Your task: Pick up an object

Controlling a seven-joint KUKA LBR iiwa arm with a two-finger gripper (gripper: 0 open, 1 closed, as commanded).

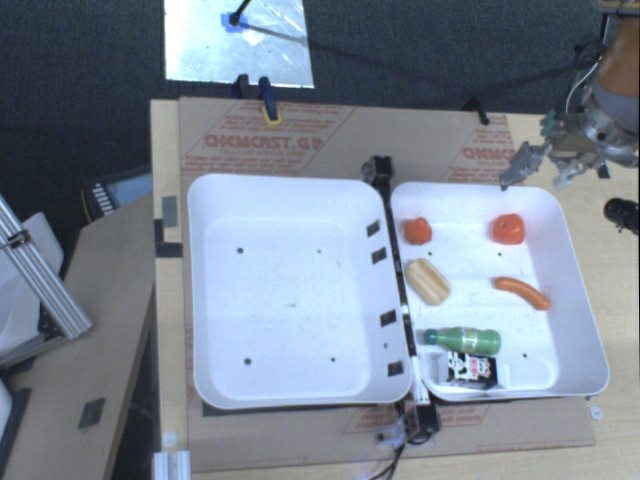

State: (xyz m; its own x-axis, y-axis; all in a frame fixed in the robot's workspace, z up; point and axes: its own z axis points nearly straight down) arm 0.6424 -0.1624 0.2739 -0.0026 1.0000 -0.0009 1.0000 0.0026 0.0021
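The gripper (545, 164) hangs just outside the far rim of the right bin (575, 298), near that bin's far right corner, with nothing between its fingers; the two fingertips (517, 169) stand visibly apart, spread open over the brown cardboard sheet (440, 143) that lies under both bins, and they touch neither the bin nor anything in it. Above them the arm's grey wrist (610, 118) leans in from the right. All the things that could be picked up lie inside the right bin, lower in the view than the gripper. Nearest is a red tomato-like piece (508, 228), close to the bin's far wall and just beneath the open fingers. A smaller orange-red round piece (418, 231) sits toward the bin's far left corner, by the divider side. A tan bread roll (429, 280) lies near the bin's left wall, about midway along it, and an orange sausage (521, 292) lies slantwise in the middle of the bin toward its right side. A green bottle (463, 341) lies on its side toward the bin's near left, its white cap pointing at the left wall, and just beside it, at the near rim, is a small black-and-white carton (470, 369). The left bin (200, 268) stands touching the right bin along a row of black clips (383, 256).
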